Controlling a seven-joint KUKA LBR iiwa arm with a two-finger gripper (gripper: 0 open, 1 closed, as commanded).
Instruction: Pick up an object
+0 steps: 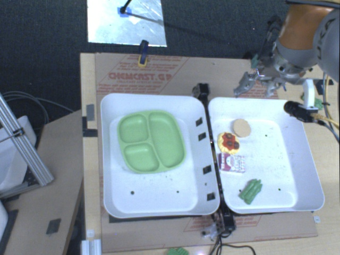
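Up at the far right, the claw (256, 84) hangs over the table (159, 70) just beyond the far rim of the right bin (303, 158), below the grey arm (305, 31) with its orange band. Its metal fingers point down and to the left, and from where I stand I cannot tell whether they are spread or closed; nothing shows between them. In the right bin lie four small things, all toward its left half. A round tan cookie (241, 127) sits nearest the far side. Just in front of it is a yellow and red toy (228, 142), close to the divide between the bins. Touching that toy's near edge is a small purple and white packet (232, 163), lying flat. Nearer still, and apart from the packet, a green piece (250, 190) lies at a slant. All four lie well apart from the claw. The left bin (114, 195) holds a light green tray (151, 142) with three compartments, set toward the bin's far half. Black clips run down the seam where the two bins meet. Beyond the table, on the dark floor, lies a shiny silver sheet (126, 15) with a bit of blue on it.
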